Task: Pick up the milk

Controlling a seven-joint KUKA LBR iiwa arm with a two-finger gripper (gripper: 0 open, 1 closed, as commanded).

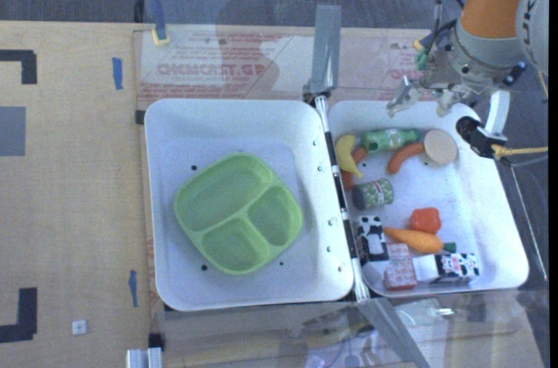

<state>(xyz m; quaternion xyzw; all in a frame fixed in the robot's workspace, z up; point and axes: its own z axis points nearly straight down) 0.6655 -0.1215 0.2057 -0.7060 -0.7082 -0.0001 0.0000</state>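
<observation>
Claw (423, 101) spread, nothing between the fingers, hanging over the far rim of the right bin (513, 228) under a grey wrist with an orange band. Milk (452, 266) well apart from the claw, across the whole bin, at the near right corner: small boxy carton lying on its side, white with black cow blotches, matte cardboard look. Just left of it, touching or nearly so, a red and pink box (399, 269). Just beyond both, an orange carrot (415, 240), tapered and smooth, lying crosswise. Beyond that a squat red-orange pepper (425, 220). Against the divider, a second black-and-white carton (372, 237), similar blotches; cannot tell if also milk. Further back a short cylindrical can (374, 194) with a greenish speckled label, lying on its side. At the far end, near the claw: curved yellow banana (346, 152), glossy green bottle (390, 139) on its side, bent orange sausage shape (405, 157), flat tan round disc (440, 148). Left bin (159, 183) shallow, white, hard plastic, rounded corners, holding a lime green plate (237, 212) with three compartments, smooth and set at an angle.
</observation>
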